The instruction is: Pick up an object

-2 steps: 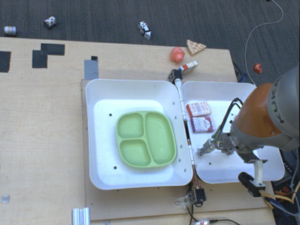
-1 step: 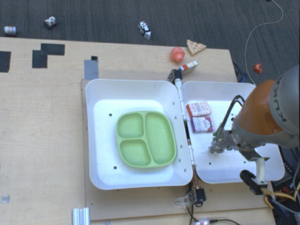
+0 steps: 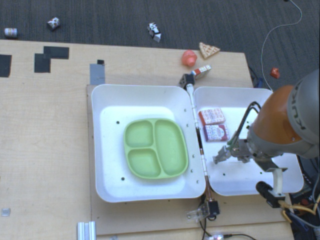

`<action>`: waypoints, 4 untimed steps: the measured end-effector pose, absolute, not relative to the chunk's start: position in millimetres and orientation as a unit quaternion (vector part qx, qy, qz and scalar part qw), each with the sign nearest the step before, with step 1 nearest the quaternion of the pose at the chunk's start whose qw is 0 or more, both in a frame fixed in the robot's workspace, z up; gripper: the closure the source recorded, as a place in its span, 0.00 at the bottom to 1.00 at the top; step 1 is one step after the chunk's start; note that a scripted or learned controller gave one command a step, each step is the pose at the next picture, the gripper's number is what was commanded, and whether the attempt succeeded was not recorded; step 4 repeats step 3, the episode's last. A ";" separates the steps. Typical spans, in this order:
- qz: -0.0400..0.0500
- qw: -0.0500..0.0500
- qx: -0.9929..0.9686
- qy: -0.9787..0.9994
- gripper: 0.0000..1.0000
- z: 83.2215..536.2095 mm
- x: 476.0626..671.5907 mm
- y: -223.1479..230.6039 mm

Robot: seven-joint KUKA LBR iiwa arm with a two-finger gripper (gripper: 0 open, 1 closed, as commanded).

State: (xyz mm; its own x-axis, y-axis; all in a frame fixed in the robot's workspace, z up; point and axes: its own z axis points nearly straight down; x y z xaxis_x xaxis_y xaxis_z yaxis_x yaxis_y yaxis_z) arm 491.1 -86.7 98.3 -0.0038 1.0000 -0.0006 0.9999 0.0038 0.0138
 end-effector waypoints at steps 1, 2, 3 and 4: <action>0.002 0.004 0.706 0.708 0.00 87.1 488.8 -83.7; 0.004 0.006 0.706 0.709 1.00 98.5 491.1 -83.0; 0.004 0.006 0.706 0.708 0.00 98.4 491.0 -82.9; 0.004 0.006 0.706 0.708 0.00 98.4 491.0 -82.9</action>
